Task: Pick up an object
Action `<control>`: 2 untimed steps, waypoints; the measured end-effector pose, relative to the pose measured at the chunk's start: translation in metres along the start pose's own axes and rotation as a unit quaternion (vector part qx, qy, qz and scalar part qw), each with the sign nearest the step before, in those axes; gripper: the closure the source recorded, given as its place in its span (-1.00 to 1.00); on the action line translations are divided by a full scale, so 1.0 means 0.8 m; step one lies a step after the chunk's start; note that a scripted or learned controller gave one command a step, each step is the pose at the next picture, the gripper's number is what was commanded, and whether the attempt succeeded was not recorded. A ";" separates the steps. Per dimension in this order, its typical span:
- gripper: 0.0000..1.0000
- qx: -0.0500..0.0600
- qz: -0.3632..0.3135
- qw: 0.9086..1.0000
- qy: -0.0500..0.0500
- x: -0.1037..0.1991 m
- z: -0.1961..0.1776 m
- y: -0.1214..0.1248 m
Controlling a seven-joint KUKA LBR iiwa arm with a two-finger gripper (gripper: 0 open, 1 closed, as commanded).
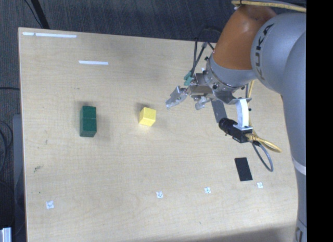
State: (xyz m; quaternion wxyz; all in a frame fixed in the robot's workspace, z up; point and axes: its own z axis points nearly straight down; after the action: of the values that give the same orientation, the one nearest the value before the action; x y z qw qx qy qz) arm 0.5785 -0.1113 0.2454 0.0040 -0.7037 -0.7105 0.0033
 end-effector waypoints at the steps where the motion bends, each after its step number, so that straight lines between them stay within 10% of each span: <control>1: -1.00 -0.002 -0.102 0.995 -0.001 0.094 0.017 0.041; 2: -1.00 -0.001 -0.121 0.993 -0.001 0.054 0.072 0.041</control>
State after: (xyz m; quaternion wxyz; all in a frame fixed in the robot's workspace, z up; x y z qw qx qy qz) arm 0.6102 -0.0680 0.1872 0.0034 -0.6122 -0.7907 0.0029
